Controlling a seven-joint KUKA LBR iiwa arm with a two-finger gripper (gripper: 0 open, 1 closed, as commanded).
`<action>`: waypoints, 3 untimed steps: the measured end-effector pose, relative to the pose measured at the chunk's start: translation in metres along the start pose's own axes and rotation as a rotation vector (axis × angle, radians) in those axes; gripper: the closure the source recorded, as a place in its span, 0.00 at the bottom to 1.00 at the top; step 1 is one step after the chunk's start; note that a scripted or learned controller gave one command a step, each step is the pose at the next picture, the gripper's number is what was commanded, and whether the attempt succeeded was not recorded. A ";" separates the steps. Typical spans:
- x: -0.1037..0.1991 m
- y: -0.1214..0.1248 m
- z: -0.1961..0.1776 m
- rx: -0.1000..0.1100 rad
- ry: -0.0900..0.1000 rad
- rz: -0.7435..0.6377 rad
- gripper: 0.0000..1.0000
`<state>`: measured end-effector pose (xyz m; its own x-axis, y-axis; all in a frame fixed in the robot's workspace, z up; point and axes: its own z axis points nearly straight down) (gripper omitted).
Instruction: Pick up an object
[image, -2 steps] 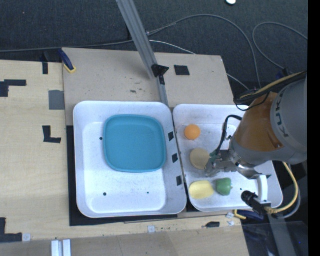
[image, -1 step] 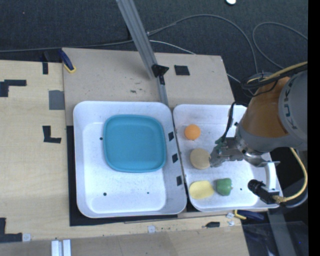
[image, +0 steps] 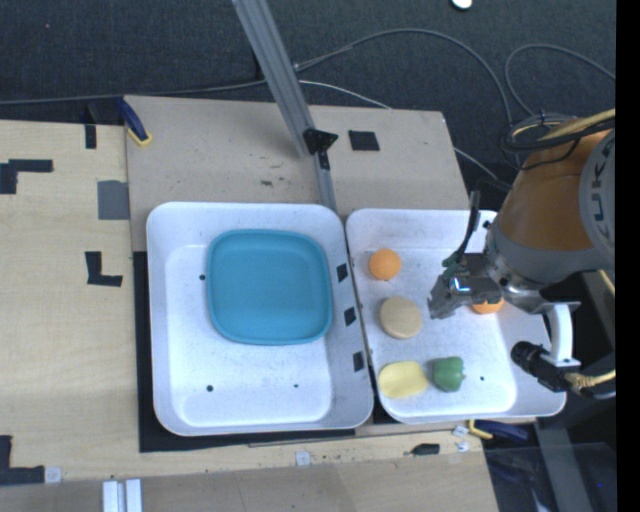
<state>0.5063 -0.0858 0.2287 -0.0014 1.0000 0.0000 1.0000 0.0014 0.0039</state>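
1. Overhead, the worktop (image: 60, 300) carries two shallow white bins side by side: the left bin (image: 175, 330) and the right bin (image: 500, 385).
2. Lying flat in the left bin is a blue square plate (image: 268, 286) with rounded corners, filling much of the far half of that bin.
3. Several small things sit in the right bin. An orange ball (image: 384, 264) lies toward its far left part, near the divide between the bins.
4. Just nearer than the ball is a beige round piece (image: 401, 318), roughly midway down the bin's left side.
5. At the near edge lie a yellow piece (image: 402, 380) and, touching or almost touching it on its right, a green piece (image: 447, 374).
6. Reaching in from the right, the grey arm with its orange band (image: 555, 205) hangs over the right bin's right half.
7. Its claw (image: 452, 292) points toward the bin's middle, to the right of the beige round piece and apart from it. How far the claw stands apart cannot be made out at this angle.
8. A second orange object (image: 486, 306) shows just behind the claw's right side, partly hidden by it; whether the claw touches or grips it cannot be told.
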 end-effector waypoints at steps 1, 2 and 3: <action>0.000 0.000 -0.015 0.003 0.000 0.001 1.00; 0.052 0.011 -0.018 0.005 0.001 -0.003 1.00; 0.099 0.006 -0.006 0.006 0.001 -0.002 1.00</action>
<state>0.5123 0.0134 0.2349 -0.0035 1.0000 0.0005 1.0000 0.0035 -0.0017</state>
